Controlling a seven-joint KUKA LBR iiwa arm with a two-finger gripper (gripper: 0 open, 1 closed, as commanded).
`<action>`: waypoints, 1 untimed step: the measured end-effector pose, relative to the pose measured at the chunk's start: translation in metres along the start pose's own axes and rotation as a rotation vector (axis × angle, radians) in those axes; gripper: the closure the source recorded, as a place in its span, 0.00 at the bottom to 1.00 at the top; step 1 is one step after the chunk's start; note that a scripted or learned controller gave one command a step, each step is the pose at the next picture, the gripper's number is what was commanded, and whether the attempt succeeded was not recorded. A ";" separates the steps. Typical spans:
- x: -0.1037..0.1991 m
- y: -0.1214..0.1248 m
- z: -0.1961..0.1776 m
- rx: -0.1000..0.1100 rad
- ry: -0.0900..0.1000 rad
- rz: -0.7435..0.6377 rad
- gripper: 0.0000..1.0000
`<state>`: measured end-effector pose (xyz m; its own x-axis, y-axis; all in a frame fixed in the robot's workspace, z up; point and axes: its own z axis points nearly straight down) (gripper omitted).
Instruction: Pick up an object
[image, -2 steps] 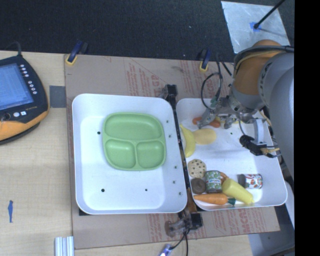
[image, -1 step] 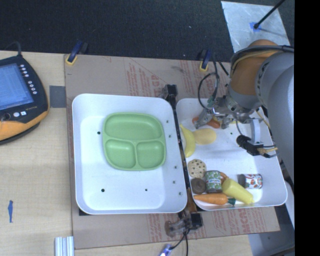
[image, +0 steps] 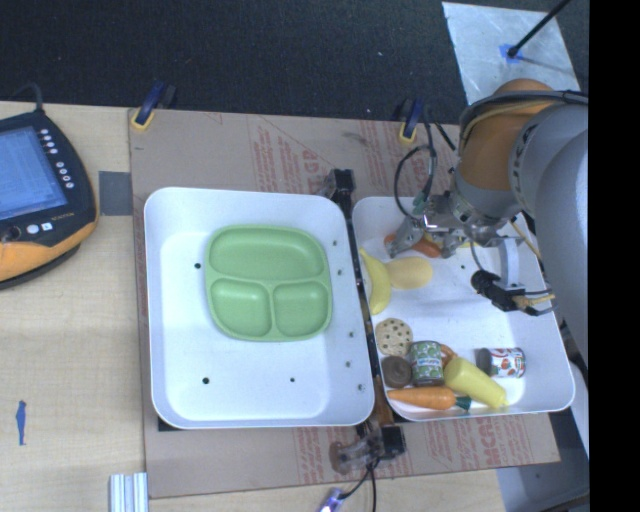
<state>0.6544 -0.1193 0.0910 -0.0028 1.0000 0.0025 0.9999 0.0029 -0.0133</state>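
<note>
Camera view looks down on the desk (image: 90, 330), where two white bins sit side by side: the left bin (image: 175, 300) carries a green divided plate (image: 268, 280), and the right bin (image: 540, 330) carries the loose things the task draws from. The arm (image: 520, 140) leans in from the right, and its claw (image: 425, 238) is low in the far left corner of the right bin. It sits over a small orange-red piece (image: 432, 247), just beside a pale yellow pear-shaped toy (image: 410, 272) and a banana (image: 378, 283) lying along the bin's left wall.

Risk comes mainly from crowding. The claw is close to the bin's far wall and to the pale toy, so a finger could land on the wall or nudge the neighbour instead of straddling one thing. The rounded, smooth toys would probably slip out of a pinch that is off centre. Cables (image: 410, 180) loop near the wrist and could snag.

How far the claw is spread cannot be told; cables and wrist parts clutter it. Nothing is clearly seen between its tips, so no hold can be claimed. Further choices lie along the near edge: a cookie (image: 393, 335), a green can (image: 427, 362), a carrot (image: 425, 398), a yellow squash (image: 475, 383) and a red can (image: 503, 362).
</note>
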 end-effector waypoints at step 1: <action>0.006 0.000 0.000 0.001 0.001 0.000 0.00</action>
<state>0.6544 -0.1133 0.0910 -0.0027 1.0000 0.0031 0.9999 0.0028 -0.0142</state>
